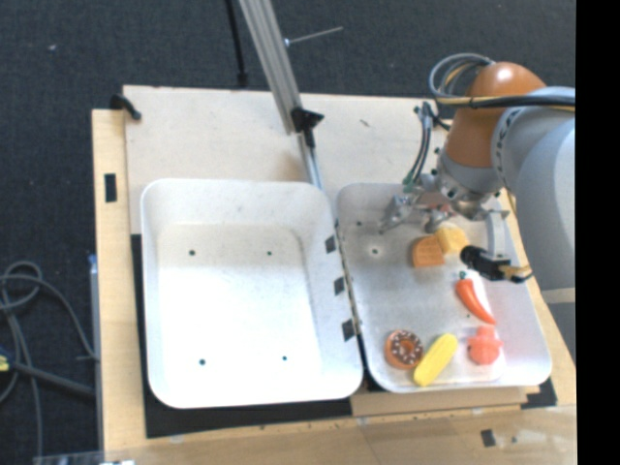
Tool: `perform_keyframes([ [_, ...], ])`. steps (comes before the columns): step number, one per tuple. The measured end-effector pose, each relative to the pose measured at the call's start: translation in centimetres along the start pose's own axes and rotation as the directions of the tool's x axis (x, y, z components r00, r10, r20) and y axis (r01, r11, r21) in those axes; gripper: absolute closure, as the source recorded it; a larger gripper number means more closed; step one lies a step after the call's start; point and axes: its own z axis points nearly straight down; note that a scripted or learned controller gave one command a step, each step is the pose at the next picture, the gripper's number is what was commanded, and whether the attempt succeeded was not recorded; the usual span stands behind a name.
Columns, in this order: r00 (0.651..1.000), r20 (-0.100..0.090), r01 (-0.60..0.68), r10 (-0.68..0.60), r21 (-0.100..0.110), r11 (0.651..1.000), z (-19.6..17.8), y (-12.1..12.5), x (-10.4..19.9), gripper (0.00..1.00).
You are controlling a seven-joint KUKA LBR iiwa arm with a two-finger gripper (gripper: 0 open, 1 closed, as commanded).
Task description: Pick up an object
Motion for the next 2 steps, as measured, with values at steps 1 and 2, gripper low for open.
perform_keyframes([
  [1, 1.0, 0.003, 0.002, -0.002, -0.004, 1.0, -1.3, 0.1, -0.1, 1.0],
  [2, 1.0, -0.001, -0.001, 0.001, -0.008, 1.0, -7.6, 1.0, -0.3, 1.0],
])
